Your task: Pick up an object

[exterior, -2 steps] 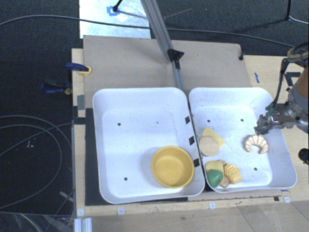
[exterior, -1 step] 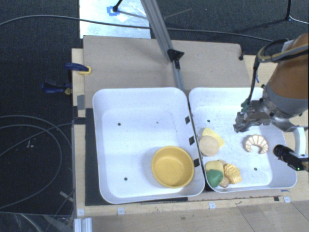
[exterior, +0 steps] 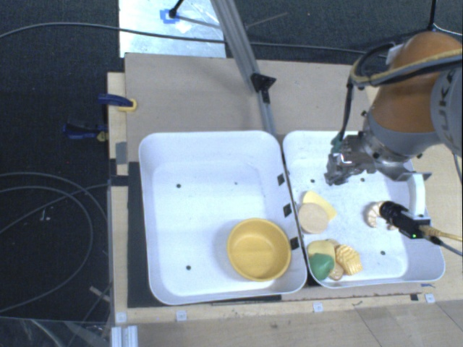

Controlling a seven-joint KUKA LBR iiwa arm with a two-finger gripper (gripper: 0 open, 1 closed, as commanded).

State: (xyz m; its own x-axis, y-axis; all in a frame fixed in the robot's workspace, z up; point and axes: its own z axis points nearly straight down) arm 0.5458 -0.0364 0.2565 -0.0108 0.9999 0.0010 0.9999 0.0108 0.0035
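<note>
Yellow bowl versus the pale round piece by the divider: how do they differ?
The yellow bowl sits in the left bin; the pale round piece lies in the right bin. The bowl is much larger. The bowl is a deep saturated yellow and hollow, opening upward; the round piece is cream and looks flat-topped. Both are round and lie apart from the gripper.

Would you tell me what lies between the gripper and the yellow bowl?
In the camera view, the gripper and yellow bowl are separated by the bins' adjoining rims.

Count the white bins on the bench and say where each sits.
2. The left bin holds a yellow bowl. The right bin sits beside it, under the claw, with small items near its front edge.
</note>
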